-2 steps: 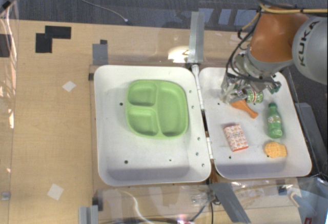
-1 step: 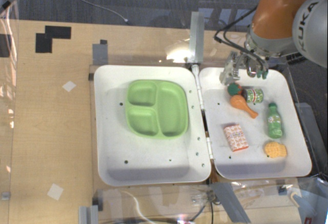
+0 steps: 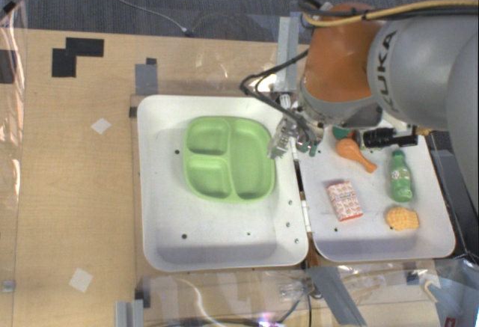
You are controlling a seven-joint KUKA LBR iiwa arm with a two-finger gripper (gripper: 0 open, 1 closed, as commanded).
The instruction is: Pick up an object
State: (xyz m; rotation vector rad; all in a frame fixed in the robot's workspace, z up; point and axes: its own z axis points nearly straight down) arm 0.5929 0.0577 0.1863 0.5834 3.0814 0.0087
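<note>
Hand (image 3: 290,140) over left bin (image 3: 161,243) with green tray (image 3: 227,159)

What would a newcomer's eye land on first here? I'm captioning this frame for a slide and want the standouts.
The big grey arm with its orange band fills the upper right, its gripper hanging over the seam between the two bins. Next comes the bright green divided tray in the left bin. The right bin holds small items: an orange carrot, a green bottle, a red-patterned packet and a yellow piece.
</note>
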